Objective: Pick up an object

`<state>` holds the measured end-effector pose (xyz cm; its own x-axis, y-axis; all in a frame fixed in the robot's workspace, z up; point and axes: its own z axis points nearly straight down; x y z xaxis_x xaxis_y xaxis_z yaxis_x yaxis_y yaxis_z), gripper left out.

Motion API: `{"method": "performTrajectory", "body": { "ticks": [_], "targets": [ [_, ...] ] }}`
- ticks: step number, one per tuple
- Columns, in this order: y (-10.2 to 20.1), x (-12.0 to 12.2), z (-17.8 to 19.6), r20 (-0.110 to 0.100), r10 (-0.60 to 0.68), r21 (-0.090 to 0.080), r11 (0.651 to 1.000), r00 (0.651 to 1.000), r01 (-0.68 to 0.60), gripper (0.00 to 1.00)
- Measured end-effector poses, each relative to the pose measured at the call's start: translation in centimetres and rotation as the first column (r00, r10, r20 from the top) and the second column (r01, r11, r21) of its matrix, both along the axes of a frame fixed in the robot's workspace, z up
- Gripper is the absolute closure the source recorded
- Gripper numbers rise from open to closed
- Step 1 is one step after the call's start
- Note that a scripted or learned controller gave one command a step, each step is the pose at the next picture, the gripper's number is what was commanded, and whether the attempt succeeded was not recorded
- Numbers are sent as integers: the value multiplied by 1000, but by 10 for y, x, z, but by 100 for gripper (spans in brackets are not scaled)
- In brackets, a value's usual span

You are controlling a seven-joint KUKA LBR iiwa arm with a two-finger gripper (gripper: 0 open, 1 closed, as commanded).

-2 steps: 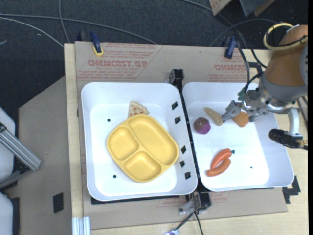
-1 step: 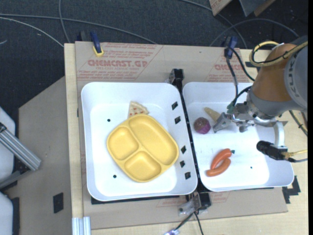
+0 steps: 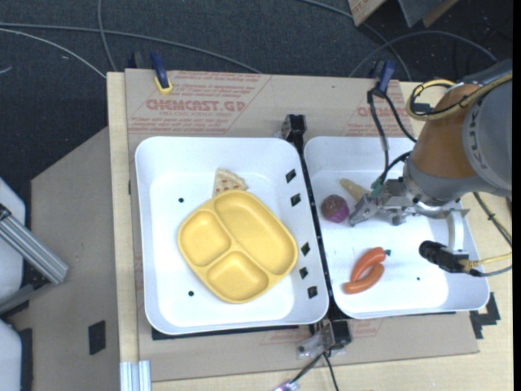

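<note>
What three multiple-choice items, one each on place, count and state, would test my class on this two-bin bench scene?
1. Where does the yellow plastic divided tray lie?
A. left white bin
B. right white bin
C. on the cardboard

2. How many compartments does the tray have?
A. two
B. three
C. five

3. How is the orange-red curved toy pepper?
A. held in the tool
B. lying loose on the bin floor
C. stacked on the tray

Answers: 1 A, the tray sits in the left bin. 2 B, three hollows show. 3 B, it lies apart from the tool, which is near the small purple round toy.
</note>
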<state>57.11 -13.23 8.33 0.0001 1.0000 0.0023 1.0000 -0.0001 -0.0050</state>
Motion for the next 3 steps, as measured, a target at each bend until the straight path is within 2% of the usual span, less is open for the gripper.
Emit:
{"method": "performTrajectory", "body": {
  "ticks": [1,3],
  "targets": [
    [0,1,13,4,0,0,1000,1000,0,100],
    [11,-8,118,11,2,-3,1000,1000,-2,100]
  ]
}}
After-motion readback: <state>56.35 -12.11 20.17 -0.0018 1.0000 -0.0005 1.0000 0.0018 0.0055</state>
